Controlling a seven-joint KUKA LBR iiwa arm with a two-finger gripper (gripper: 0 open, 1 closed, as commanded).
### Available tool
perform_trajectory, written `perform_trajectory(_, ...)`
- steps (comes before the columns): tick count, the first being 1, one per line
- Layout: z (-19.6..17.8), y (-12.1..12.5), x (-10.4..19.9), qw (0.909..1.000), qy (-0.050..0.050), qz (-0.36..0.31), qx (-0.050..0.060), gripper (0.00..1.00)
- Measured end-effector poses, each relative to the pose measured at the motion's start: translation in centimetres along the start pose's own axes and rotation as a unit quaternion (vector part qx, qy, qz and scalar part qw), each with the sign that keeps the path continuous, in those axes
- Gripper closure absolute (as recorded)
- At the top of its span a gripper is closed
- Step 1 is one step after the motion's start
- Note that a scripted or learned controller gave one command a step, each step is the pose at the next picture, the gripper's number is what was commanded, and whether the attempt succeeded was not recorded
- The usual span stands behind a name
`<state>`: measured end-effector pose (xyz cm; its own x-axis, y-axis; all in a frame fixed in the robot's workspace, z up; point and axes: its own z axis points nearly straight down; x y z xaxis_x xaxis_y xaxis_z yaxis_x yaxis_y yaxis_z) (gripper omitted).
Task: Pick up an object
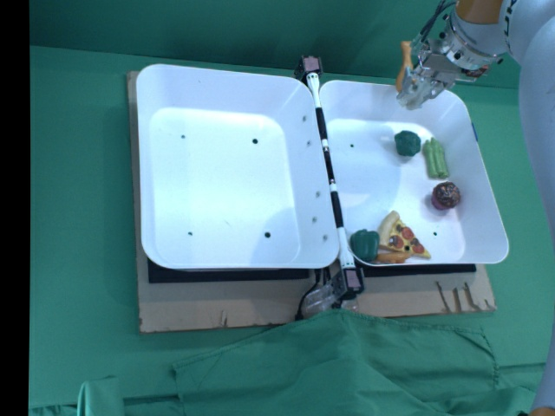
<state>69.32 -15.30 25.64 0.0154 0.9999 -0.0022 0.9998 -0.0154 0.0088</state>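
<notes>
The arm (529, 50) reached in from the right, its gripper (416, 94) above the right bin's (486, 232) far rim; an orange piece (404, 63) showed beside it, though I could not tell its grip. Pizza (403, 239), peppers (407, 142), asparagus (434, 157) and a ball (446, 195) lay in that bin.

Two white bins side by side on a cardboard sheet (173, 315), the left bin (225, 85) bare white with a few dark dots, the right bin (486, 232) just beside it. Between them a black-and-white rod (328, 165) (capped dark at both ends). Green cloth (78, 189) over the desk, bunched into folds (347, 362) at the near edge.
</notes>
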Motion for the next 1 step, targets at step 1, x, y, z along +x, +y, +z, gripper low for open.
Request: perform_trajectory(1, -5.97, 1.19, 0.08, 1.0000, 0.000, 0.006, -0.001, 1.00)
